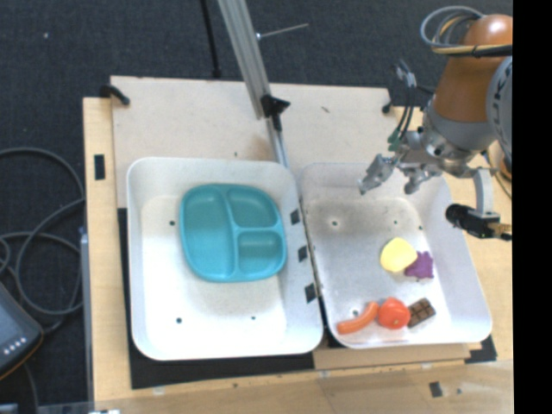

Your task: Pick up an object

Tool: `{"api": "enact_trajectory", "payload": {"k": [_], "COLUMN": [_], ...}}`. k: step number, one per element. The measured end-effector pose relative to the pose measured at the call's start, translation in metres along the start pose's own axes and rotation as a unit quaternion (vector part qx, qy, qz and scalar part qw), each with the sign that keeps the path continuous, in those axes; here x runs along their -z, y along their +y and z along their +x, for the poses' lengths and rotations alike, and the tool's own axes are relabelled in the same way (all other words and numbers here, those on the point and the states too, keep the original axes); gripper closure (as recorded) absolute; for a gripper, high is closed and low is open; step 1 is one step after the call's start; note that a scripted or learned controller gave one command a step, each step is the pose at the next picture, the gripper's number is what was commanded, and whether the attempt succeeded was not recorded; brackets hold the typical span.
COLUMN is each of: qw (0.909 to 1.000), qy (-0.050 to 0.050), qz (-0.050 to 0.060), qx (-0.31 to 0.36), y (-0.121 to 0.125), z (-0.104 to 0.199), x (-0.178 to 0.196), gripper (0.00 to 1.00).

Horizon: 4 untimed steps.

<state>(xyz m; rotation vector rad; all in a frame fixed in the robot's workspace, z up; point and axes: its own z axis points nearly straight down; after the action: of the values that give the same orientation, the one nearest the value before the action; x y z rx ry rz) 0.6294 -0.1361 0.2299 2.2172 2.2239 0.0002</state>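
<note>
My gripper (397, 179) hangs over the far edge of the right bin (345, 240), its two fingers spread open with nothing between them. Well toward the near right of that bin lie a yellow lemon-shaped toy (398, 254), a purple toy (420, 266), an orange-red tomato-like ball (393, 313), an orange carrot (357, 318) and a small brown block (421, 311). All of them rest on the bin floor, apart from the gripper.
A teal divided plate (233, 232) lies in the left bin (155, 317). A slanted metal pole (246, 46) rises from the back of the bench between the bins. The grey and orange arm (470, 84) comes in from the upper right.
</note>
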Motion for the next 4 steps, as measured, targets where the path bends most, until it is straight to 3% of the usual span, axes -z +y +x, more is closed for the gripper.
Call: {"api": "enact_trajectory", "payload": {"k": [1, 4], "qw": [1.0, 1.0], "qy": [0.0, 0.0], "qz": [0.0, 0.002], "qx": [0.0, -0.002], "y": [0.0, 0.001], "z": [0.0, -0.008], "x": [0.0, -0.131], "gripper": [0.0, 0.0]}}
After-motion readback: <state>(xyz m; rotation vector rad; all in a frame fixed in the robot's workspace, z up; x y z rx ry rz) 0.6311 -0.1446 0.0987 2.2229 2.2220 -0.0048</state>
